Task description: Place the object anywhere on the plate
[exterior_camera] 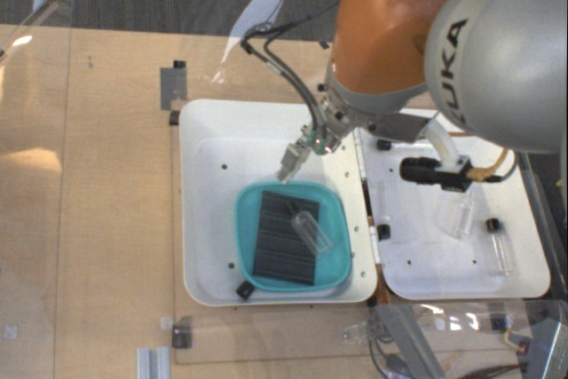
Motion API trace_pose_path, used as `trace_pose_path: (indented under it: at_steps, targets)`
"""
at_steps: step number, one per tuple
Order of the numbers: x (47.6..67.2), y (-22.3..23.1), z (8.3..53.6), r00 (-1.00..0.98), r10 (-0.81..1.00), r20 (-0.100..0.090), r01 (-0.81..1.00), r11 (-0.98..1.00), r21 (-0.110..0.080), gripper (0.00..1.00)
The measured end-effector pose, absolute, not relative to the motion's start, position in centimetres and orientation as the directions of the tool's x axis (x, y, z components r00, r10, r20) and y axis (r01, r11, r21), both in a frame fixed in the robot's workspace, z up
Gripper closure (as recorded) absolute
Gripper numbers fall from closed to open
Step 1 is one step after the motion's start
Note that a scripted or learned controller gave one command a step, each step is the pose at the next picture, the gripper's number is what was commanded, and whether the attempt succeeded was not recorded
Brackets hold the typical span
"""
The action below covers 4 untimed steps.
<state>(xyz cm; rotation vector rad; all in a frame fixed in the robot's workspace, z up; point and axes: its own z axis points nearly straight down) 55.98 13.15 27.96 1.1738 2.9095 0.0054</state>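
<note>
On plate (251, 207): clear tube (310, 231) lying diagonally, upper-left to lower-right.

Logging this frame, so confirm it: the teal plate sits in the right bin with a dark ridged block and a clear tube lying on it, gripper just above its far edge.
Wrong on the bin. The camera view shows the teal plate in the left bin, not the right. The rest holds: dark ridged block and clear tube lie on it, gripper just above its far edge.

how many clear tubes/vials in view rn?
3. One clear vial lies on the dark ribbed block in the teal plate, left bin. Two more in the right bin: one mid-bin, one near its right edge. The arm may hide others.
</note>
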Motion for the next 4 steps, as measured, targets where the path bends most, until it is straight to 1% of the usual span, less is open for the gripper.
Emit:
trace_pose_path:
  at_steps: [1, 2, 3, 4]
  targets:
    - [56.2, 13.3, 29.2, -0.723, 0.691, -0.007, 0.691, 0.723, 0.012, 1.0]
    - [57.8, 15.1, 26.2, -0.821, 0.571, -0.005, 0.571, 0.821, 0.006, 1.0]
    - [59.7, 17.9, 23.3, -0.924, 0.382, -0.005, 0.382, 0.924, 0.006, 1.0]
    - [59.7, 23.3, 22.3, -0.993, 0.122, -0.008, 0.122, 0.993, 0.006, 1.0]
